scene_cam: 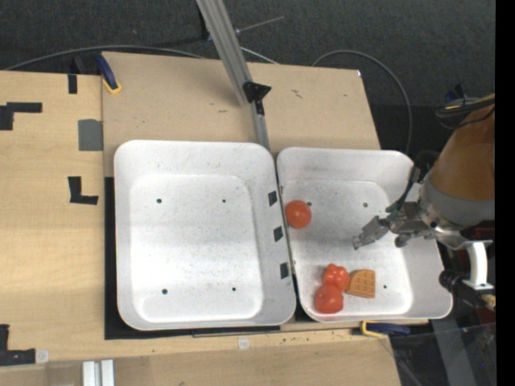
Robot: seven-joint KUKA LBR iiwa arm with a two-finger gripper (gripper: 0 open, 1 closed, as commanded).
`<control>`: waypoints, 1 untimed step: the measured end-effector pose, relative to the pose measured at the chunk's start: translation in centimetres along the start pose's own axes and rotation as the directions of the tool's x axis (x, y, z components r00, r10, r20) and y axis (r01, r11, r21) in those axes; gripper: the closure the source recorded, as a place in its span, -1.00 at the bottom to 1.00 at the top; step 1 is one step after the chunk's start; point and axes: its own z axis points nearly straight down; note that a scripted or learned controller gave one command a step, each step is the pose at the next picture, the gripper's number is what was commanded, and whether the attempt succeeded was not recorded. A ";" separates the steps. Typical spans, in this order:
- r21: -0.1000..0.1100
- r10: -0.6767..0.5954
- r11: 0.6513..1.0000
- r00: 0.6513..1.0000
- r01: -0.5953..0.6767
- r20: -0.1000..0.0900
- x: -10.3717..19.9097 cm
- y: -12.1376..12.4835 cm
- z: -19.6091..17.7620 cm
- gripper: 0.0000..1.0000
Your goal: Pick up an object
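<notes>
One grey two-finger gripper [372,236] over right shallow white plastic bin [338,161], jaws spread, holding nothing; round orange ball [298,214] nearby.

Even, diffuse overhead light leaves the two shallow white plastic bins [197,155] bright, nearly washed out, with only faint shadows under their rims. The dark floor [418,22] beyond the pale wooden bench [322,111] is dim and grainy. Overall sharpness is soft.
</notes>
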 end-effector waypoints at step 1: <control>-0.002 -0.001 1.000 1.000 0.001 0.000 0.4 0.2 4.4 -1.00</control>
